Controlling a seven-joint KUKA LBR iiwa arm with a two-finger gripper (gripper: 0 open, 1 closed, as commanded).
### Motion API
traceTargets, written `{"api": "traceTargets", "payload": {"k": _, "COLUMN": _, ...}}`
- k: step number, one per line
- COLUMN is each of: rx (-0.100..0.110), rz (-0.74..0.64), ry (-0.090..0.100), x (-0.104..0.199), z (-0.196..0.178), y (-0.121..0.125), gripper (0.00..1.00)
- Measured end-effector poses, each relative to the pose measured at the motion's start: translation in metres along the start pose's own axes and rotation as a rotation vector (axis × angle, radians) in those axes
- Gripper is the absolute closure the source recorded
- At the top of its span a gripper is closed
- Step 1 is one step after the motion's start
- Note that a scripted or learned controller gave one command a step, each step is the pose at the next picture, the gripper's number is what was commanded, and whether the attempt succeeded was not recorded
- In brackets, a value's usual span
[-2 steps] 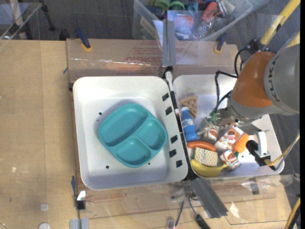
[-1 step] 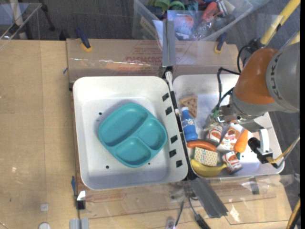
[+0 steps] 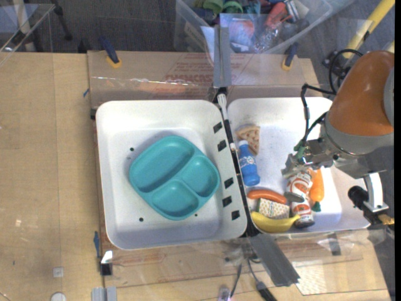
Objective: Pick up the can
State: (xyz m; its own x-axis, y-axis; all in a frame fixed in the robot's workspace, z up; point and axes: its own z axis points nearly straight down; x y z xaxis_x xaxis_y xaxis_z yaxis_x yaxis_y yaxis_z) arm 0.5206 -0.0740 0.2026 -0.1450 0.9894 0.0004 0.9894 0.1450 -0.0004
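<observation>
can point(image 3: 301, 194) – right bin point(image 3: 276, 119), front corner, touching carrot point(image 3: 316, 187) and banana point(image 3: 274, 222) | gripper point(image 3: 299, 163) – just above can; fingers' state: cannot tell | left bin point(image 3: 113, 143) – teal plate point(image 3: 173, 177)

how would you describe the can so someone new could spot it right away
Look in the right-hand white bin, toward its near right corner under the gripper. The can is the red and white cylinder lying there, with a carrot on its right and a banana at its near end. It alone has a printed label and round metal ends.
</observation>
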Motion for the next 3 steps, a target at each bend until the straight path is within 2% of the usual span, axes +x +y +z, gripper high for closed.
{"api": "traceTargets", "payload": {"k": 1, "rx": 0.000, "rz": 0.034, "ry": 0.000, "x": 0.058, "z": -0.029, "y": 0.032, "gripper": 1.00}}
{"api": "traceTargets", "payload": {"k": 2, "rx": 0.000, "rz": 0.034, "ry": 0.000, "x": 0.058, "z": -0.029, "y": 0.032, "gripper": 0.00}}
{"api": "traceTargets", "payload": {"k": 3, "rx": 0.003, "rz": 0.087, "ry": 0.000, "x": 0.026, "z": 0.019, "y": -0.038, "gripper": 0.00}}
